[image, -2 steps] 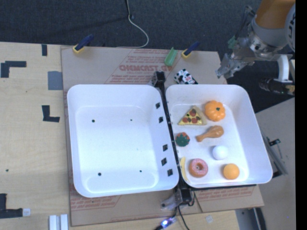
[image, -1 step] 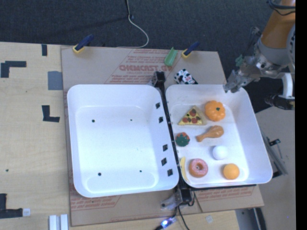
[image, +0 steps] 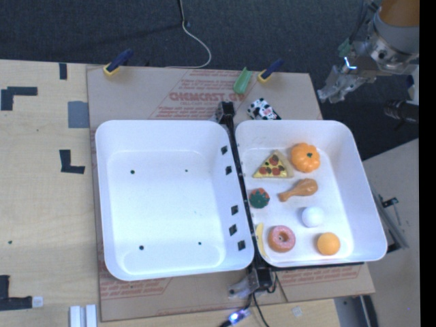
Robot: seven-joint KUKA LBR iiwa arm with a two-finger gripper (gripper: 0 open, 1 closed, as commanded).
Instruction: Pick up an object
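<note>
Objects for picking, camera view: all lie in the right white bin [image: 360, 182]. Orange toy pumpkin [image: 304, 157]; yellow pizza-slice toy [image: 274, 166] just beside it; tan drumstick toy [image: 299, 189]; green-and-red round toy [image: 259, 197]; white ball [image: 313, 216]; pink-iced doughnut toy [image: 281, 238]; orange ball [image: 328, 244]. Left white bin [image: 109, 182]: adjoining. Two-finger gripper [image: 334, 89]: above the bench beyond the right bin's far corner, well apart from every toy, touching nothing; how far its jaws stand apart cannot be told.

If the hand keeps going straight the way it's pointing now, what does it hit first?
The hand points down-left, so probably the right bin's far rim, or the pumpkin just inside it. Depth is unclear from one view.
</note>
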